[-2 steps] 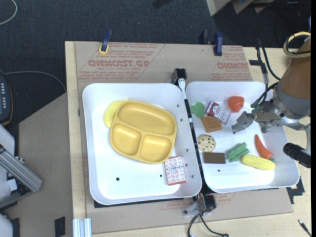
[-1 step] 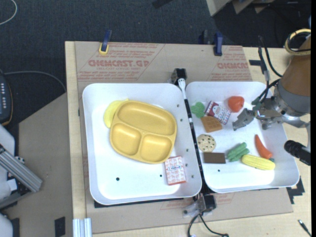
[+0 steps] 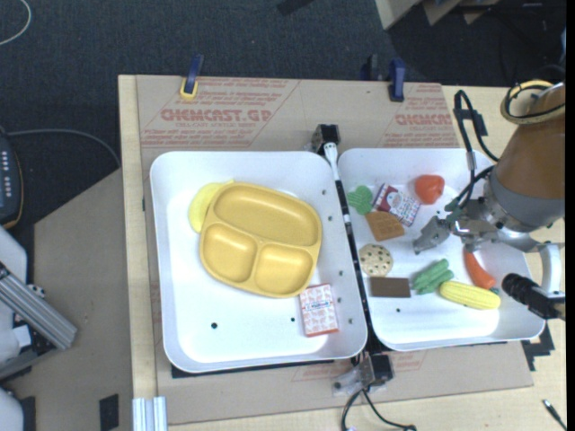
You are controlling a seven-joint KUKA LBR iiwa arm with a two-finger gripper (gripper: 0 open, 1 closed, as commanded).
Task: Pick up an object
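My gripper (image 3: pixel 432 236) hangs low over the middle of the right bin (image 3: pixel 449 330), with the grey and orange arm (image 3: pixel 532 164) behind it at the right. Just left of it lie a brown toast piece (image 3: pixel 384 226) and a red and white carton (image 3: pixel 398 203). A red tomato (image 3: pixel 429 187) sits beyond it. Below it are a green vegetable (image 3: pixel 433 276), a yellow corn cob (image 3: pixel 469 294) and an orange carrot (image 3: pixel 479 270). A cookie (image 3: pixel 375 259), a brown bar (image 3: pixel 390 286) and a green piece (image 3: pixel 361 197) lie near the bin's left wall. I see nothing in the gripper.
The left bin (image 3: pixel 180 268) holds a yellow divided plate (image 3: pixel 260 239), a yellow piece (image 3: pixel 202 205) tucked behind it and a small red and white box (image 3: pixel 317 310). Black cables (image 3: pixel 467 124) run along the right bin's far edge. Clamps (image 3: pixel 190 79) hold the board.
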